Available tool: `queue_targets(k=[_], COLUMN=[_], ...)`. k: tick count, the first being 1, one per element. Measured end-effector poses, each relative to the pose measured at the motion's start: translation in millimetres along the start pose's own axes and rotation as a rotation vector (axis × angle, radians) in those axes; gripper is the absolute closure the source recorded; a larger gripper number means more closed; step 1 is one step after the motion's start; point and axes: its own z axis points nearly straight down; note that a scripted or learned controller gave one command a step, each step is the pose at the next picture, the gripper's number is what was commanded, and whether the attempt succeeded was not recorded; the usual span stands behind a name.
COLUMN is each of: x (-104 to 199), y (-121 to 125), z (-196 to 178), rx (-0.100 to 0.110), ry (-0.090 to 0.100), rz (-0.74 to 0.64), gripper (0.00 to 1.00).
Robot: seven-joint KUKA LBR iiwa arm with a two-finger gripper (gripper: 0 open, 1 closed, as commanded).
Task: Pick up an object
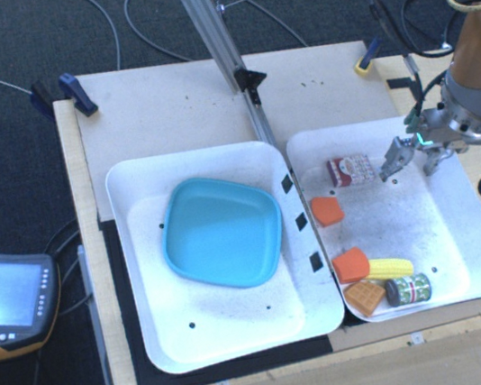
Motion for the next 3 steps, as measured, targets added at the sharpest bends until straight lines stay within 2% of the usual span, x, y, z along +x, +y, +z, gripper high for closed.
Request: queue_targets(k=[1,2,3], x=[0.0,-4.3,-10.0], y=[0.0,1.2,1.1], z=[0.1,43.1,104.0], rx=[0.000,0.004,0.005], ry=[0.000,0.000,0.000], rz=[0.000,0.000,0.000], gripper=[0.00,0.00,0.00])
